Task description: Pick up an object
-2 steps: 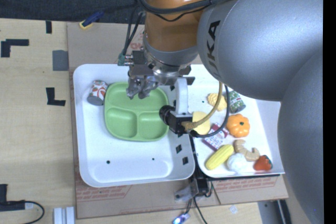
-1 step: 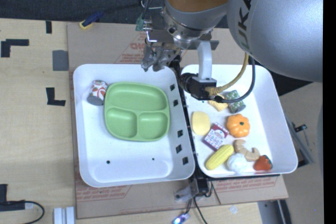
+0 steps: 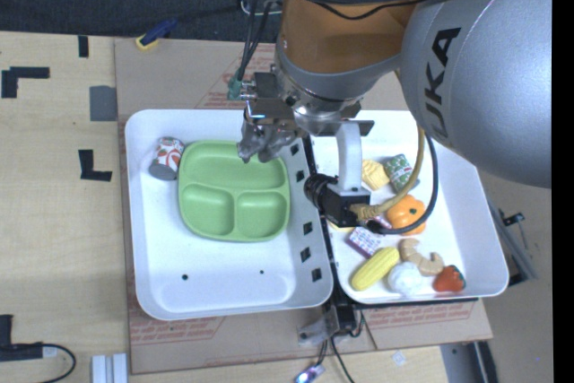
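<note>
Right bin: toy corn cob, red strawberry, orange piece, other small toy foods. Left bin: green divided plate, small can just beside it. Gripper above the plate's far edge; finger state cannot be told.

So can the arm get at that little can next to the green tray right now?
Probably yes. The can lies in the left bin, touching the green tray's left edge, with nothing on top. The tool hangs over the tray's upper rim.
</note>
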Motion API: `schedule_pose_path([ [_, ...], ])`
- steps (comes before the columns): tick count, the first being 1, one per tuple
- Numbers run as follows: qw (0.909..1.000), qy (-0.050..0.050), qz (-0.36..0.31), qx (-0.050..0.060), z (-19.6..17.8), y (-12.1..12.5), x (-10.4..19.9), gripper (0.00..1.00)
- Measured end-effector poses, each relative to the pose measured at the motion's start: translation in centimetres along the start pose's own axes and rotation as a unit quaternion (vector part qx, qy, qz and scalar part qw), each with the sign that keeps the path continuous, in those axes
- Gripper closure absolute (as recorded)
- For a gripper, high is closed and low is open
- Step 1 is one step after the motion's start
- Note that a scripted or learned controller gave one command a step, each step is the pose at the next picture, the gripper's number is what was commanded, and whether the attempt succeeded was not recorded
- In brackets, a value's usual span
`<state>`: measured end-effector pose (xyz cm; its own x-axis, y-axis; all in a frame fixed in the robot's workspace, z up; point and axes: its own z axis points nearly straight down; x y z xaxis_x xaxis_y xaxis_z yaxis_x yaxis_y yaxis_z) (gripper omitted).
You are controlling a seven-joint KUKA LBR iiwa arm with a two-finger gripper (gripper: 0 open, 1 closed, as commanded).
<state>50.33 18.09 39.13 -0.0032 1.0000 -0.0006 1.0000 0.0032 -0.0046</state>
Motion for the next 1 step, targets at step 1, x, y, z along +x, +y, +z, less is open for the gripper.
schedule_pose_path([
  [1,1.0000,-0.001,0.006,-0.001,1.57,0.88,-9.10,1.00],
])
